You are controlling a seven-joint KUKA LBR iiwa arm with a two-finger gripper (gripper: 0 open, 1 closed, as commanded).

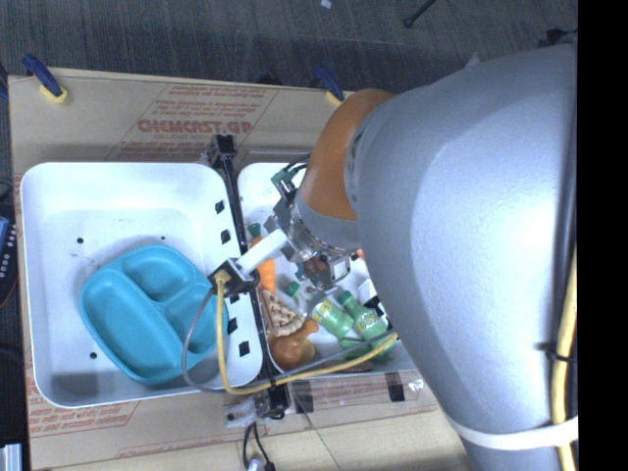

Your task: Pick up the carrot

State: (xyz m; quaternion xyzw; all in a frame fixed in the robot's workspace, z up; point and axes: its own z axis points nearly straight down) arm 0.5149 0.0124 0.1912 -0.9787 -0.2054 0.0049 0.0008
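The carrot (267, 274) is a small orange piece at the left side of the right bin (253, 186), close to the divider between the bins. My gripper (297, 255) hangs low over this bin, just right of and above the carrot, below the orange wrist band (332, 170). The grey arm covers most of the right bin. Whether the gripper touches the carrot cannot be made out.
A blue divided plate (145, 312) lies in the left bin (59, 194). Packed near the carrot in the right bin are a pizza-slice toy (280, 312), a brown food toy (291, 346) and green bottles (348, 320). A yellow cable (224, 356) loops over the divider.
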